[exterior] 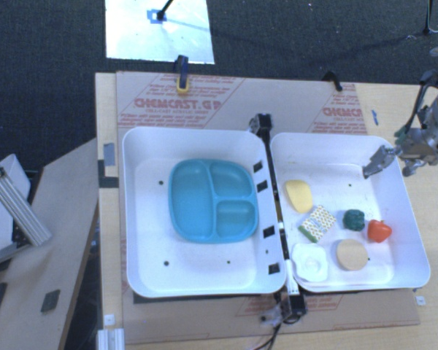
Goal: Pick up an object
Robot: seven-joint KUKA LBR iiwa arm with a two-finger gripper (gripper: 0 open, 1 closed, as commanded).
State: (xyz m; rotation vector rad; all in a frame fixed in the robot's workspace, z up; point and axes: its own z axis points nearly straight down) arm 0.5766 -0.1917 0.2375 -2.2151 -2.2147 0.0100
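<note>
We see a tan bench (226,97) on dark carpet, with a printed cardboard sheet under two white bins. A shiny metal plate (159,20) lies on the floor past the bench's far edge; a yellow clamp (182,86) sits at the cardboard's far edge.

Left bin (142,195): a blue divided plate (212,199), roughly centred.

Right bin (405,195): the candidates sit in its near half. Yellow piece (299,195) near the left wall, checkered block (318,222) just beside it, white piece (309,262) at the near-left corner, tan disc (352,254) beside that, green lump (354,219) and orange-red item (379,230) toward the right wall, close together.

Arm comes in from the right; gripper (383,159) hangs over the right bin's far-right corner, well apart from every object, nothing between the fingers. We can't tell if they're spread or closed.
</note>
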